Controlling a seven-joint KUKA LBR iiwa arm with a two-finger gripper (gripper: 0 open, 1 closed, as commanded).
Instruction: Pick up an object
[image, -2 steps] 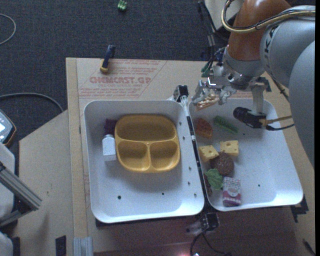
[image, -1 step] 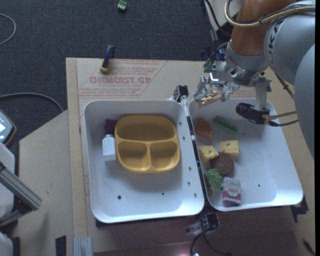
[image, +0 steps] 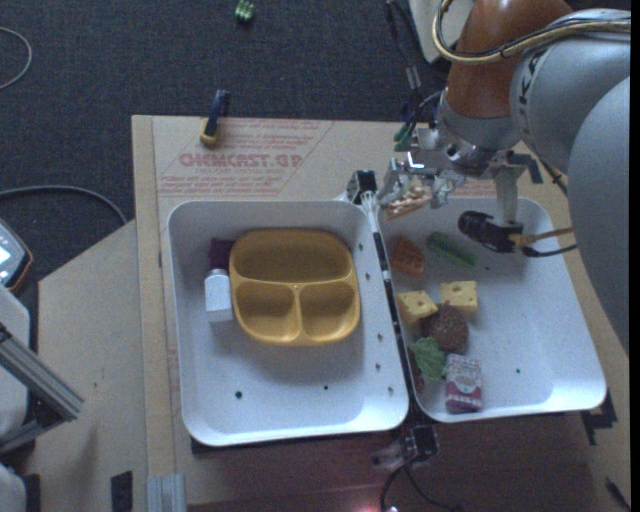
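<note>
My gripper (image: 411, 196) hangs over the far left corner of the right bin (image: 540, 350). It is shut on a small tan and white striped piece (image: 406, 207), which sits between the fingertips above the bin floor. Below it in the right bin lie an orange-red chunk (image: 407, 257), a green pod (image: 450, 248), two yellow cheese blocks (image: 417, 303) (image: 460, 295), a brown round patty (image: 450, 328), a green leafy piece (image: 428, 356) and a red and white packet (image: 463, 384).
The left bin (image: 290, 400) holds a yellow divided plate (image: 295, 285), a white bottle (image: 218, 295) and a dark maroon item (image: 221, 249). A ridge (image: 390, 300) separates the two bins. A small yellow and blue tool (image: 214, 120) lies on the bench behind.
</note>
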